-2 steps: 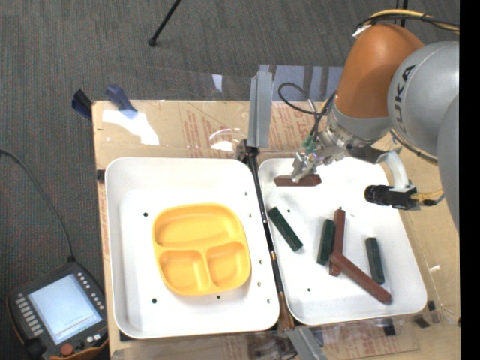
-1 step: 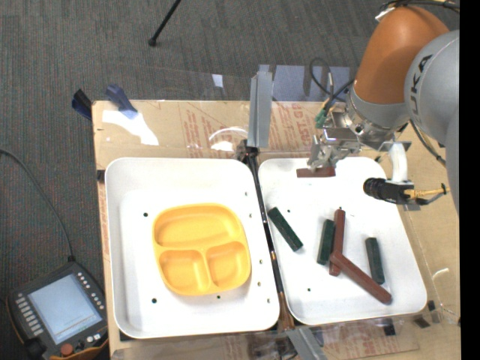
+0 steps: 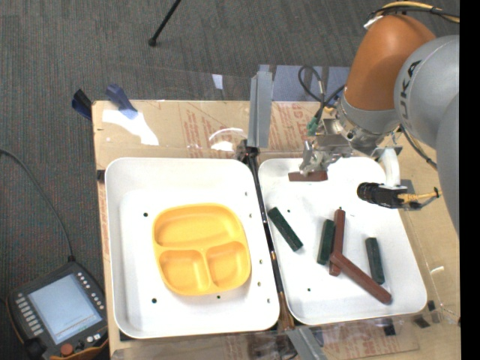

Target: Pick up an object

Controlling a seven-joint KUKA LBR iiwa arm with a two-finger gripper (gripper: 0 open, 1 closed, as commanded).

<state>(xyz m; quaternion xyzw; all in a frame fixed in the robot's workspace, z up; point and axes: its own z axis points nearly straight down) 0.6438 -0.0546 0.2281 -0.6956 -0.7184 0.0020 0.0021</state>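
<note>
While the grey arm's two-finger gripper (image 3: 316,165) hangs over the right white bin (image 3: 405,295), its fingers pinch a flat brown wooden block (image 3: 308,176), lifted near the bin's far-left corner.

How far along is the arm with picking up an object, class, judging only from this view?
Done, it seems: the gripper has a brown stick between its fingers, apparently lifted over the right bin. In hand: carrying that stick. Left behind in the bin: two crossed brown sticks and three dark green ones. The yellow tray sits in the left bin.
</note>
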